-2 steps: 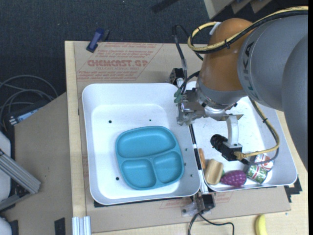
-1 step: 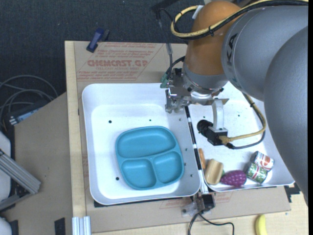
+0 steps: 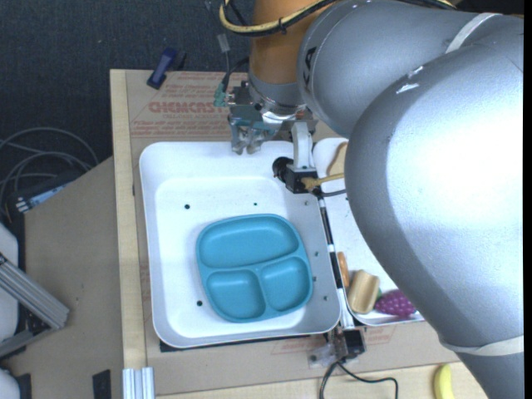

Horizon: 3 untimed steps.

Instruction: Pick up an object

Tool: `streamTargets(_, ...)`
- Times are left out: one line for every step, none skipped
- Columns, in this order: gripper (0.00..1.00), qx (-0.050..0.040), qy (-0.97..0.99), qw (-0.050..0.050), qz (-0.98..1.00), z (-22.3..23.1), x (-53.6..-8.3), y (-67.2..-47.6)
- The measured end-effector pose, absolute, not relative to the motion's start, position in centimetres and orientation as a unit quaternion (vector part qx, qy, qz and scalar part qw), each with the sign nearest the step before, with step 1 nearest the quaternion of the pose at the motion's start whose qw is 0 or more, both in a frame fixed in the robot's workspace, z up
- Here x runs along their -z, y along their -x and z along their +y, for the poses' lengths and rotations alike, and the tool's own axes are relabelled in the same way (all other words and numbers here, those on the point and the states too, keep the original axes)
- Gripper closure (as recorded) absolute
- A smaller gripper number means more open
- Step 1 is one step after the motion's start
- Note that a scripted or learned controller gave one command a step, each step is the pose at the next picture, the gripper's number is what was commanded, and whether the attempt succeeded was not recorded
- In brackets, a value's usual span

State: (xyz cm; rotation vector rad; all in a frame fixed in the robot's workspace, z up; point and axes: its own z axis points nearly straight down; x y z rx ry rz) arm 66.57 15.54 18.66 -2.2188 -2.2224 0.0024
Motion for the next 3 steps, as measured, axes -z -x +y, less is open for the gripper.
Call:
streamTargets(1.0,-0.001,0.706,0.002,-0.708,19.5,-17.2,-62.2)
streamTargets(1.0,0.0007,0.708,-0.001,-0.706,13.4,-22.0,-66.7)
streamTargets(1.0,-0.001,0.706,0.002,-0.708,21.3,-19.5,-63.7)
